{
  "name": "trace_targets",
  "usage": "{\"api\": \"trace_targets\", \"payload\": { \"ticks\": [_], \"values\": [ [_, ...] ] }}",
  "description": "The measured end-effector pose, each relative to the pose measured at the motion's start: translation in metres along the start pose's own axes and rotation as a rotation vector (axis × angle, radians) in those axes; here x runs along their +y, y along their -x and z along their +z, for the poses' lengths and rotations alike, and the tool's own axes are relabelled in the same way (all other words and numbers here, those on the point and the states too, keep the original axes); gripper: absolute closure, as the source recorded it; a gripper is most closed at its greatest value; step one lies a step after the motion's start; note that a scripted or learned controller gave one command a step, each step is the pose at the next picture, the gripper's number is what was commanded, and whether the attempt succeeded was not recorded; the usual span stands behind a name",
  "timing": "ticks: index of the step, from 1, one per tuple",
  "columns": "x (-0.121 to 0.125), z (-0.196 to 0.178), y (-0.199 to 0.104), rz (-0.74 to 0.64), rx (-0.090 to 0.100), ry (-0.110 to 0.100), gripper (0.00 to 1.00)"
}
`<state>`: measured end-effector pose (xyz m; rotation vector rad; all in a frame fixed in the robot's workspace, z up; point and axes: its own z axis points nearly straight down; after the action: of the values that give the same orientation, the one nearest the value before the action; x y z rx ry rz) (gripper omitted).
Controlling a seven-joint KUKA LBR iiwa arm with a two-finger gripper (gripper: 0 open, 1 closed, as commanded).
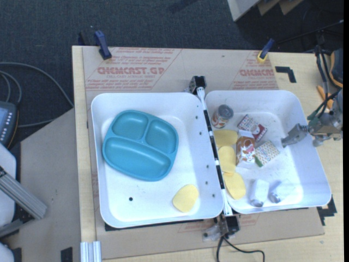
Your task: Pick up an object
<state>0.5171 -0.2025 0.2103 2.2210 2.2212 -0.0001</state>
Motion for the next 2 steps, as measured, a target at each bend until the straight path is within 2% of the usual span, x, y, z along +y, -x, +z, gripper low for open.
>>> {"api": "trace_targets", "payload": {
  "ticks": [1,2],
  "values": [
    [0.008,0.090,-0.051,-0.001,0.001,0.001,0.00],
    [0.051,0.109,-0.079,0.002,-0.005,0.025,0.00]
  ]
}}
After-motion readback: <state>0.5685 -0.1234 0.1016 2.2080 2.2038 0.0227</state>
